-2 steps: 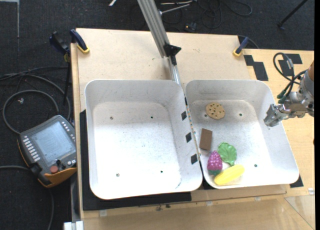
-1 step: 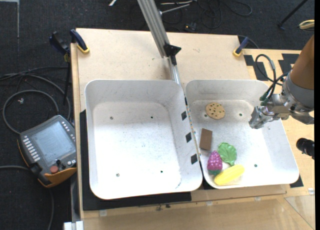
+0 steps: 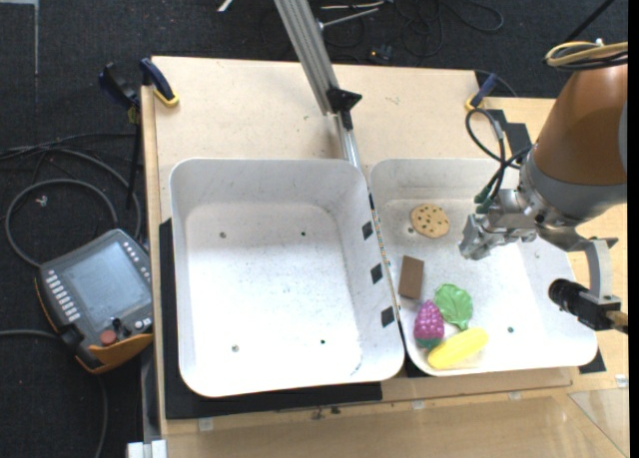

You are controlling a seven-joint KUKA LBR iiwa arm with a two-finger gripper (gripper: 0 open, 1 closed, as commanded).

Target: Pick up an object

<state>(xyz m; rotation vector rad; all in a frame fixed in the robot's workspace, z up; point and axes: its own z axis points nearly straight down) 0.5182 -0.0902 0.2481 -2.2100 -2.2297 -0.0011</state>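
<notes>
The right bin [image 3: 559, 336] holds a round tan cookie [image 3: 430, 221] with dark chips near its back, a brown block [image 3: 410, 276] by the divider, a purple grape bunch [image 3: 429, 321], a green leafy piece [image 3: 455, 302] and a yellow banana-like piece [image 3: 457, 348] at the front. My gripper [image 3: 480, 241] hangs over the right bin, just right of the cookie and above the green piece. Nothing shows between its fingers.
The left bin [image 3: 200, 246] sits beside the right one, sharing a middle wall. A slanted metal rail [image 3: 305, 37] runs down to the bins' back edge. A teach pendant [image 3: 95, 296] lies off the bench at left. Clamps sit at the bench's back corners.
</notes>
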